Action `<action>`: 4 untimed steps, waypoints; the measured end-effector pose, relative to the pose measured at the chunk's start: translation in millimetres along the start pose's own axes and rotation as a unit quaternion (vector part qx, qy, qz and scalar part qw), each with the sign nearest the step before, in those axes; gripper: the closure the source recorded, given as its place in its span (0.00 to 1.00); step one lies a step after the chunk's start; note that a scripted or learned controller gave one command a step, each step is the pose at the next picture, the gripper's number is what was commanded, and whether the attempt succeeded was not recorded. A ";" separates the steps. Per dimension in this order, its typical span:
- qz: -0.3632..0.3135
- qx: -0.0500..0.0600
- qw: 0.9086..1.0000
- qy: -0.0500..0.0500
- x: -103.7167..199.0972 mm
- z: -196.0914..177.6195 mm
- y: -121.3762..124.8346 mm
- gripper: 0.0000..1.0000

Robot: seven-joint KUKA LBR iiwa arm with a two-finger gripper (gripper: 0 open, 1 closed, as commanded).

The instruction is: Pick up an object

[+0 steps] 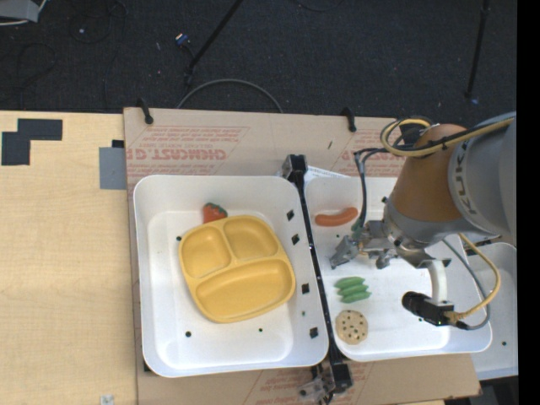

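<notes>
In the right bin lie a reddish sausage near the back, a green pea pod in the middle, and a round cookie near the front. My gripper hangs over this bin between the sausage and the pea pod, just above the pod. Its metal fingers point left and look slightly spread, with nothing seen between them. The arm's orange band and grey body cover the bin's right half.
The left bin bears a yellow divided plate with a small red and green toy behind it. A black divider runs between the bins. Cables loop near the wrist, and a black part hangs low at right.
</notes>
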State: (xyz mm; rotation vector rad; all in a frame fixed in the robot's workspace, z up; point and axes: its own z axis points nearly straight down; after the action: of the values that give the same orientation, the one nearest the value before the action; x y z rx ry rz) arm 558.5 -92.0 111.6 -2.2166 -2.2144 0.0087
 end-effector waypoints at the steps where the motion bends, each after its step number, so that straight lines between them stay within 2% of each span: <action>1: 0.002 -0.001 1.000 0.000 -1.3 -12.5 0.9 1.00; 2: -0.001 -0.006 1.000 -0.001 -4.7 -62.7 10.6 1.00; 3: -0.001 -0.005 1.000 -0.001 -5.4 -99.9 10.7 1.00; 4: -0.002 -0.004 1.000 0.000 50.8 -96.0 22.9 1.00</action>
State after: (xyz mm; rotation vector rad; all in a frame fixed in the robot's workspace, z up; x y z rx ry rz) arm 582.4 -41.5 207.4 -2.2154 -2.2238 0.0017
